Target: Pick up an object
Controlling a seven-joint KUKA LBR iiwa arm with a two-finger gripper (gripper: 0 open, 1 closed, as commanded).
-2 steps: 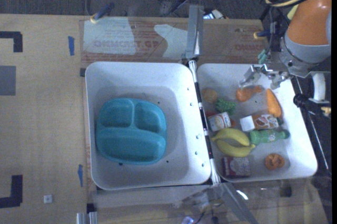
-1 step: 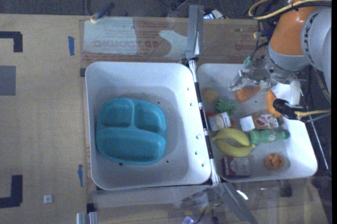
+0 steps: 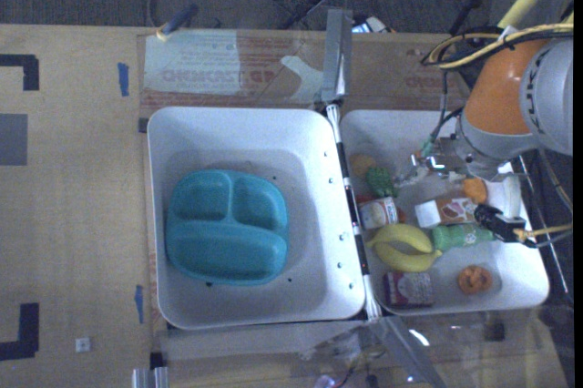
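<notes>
The right bin [image 3: 533, 286] holds a jumble of small items. A yellow banana [image 3: 405, 247] lies near its middle, with a green bottle [image 3: 465, 237] to its right. A small can [image 3: 378, 213] and a green object [image 3: 381, 183] sit by the left wall. My gripper [image 3: 426, 162] hangs over the upper middle of this bin, just right of the green object and above a white block [image 3: 428, 213]. Nothing shows in its grasp. The grey wrist with its orange band [image 3: 506, 95] comes in from the right.
The left bin [image 3: 182, 127] holds a teal divided plate [image 3: 228, 225]. In the right bin there are also an orange ball [image 3: 474, 189], a yellowish item [image 3: 363, 165], a red packet [image 3: 408, 288] and a round orange item [image 3: 474, 279]. Cables hang beside the arm.
</notes>
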